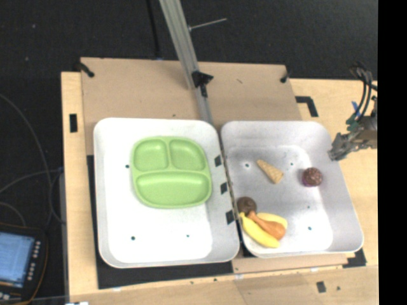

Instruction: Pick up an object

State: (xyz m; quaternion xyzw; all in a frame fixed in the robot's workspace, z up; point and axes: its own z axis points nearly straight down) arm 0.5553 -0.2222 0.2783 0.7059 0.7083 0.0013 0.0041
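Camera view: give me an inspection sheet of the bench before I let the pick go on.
Surface: tan bench bearing two white bins side by side.
Job's things: right bin holds a tan cone, a dark purple ball, a brown ball and a banana with an orange piece.
Clutter: green divided plate in the left bin.
Grippers: gripper at the right bin's far right rim, apart from the objects.
Cables: bundle above the wrist; dark leads on the floor at left.
Surroundings: slanted metal pole; screen at lower left.
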